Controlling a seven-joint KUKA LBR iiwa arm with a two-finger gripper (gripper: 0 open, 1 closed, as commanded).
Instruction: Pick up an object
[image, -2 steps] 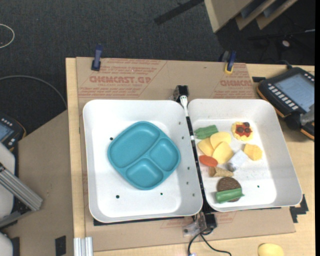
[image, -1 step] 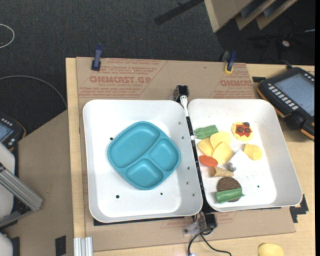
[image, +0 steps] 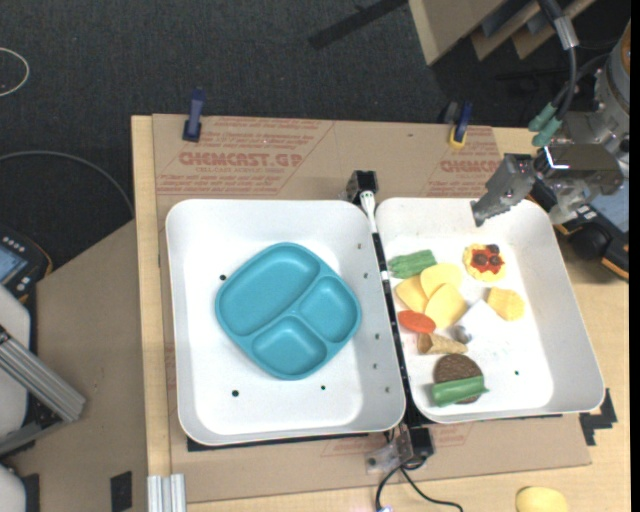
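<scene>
Toy food pieces (image: 447, 310) lie clustered in the right bin (image: 560, 385), beside the left bin (image: 200, 400) holding 1 blue divided plate (image: 288, 310), while the gripper (image: 497, 205) hovers over the right bin's far edge, fingers spread, gripping nothing.

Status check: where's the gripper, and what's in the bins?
Gripper at right bin's far edge, holding nothing seen. Toy food pile untouched. Blue tray in left bin.
</scene>
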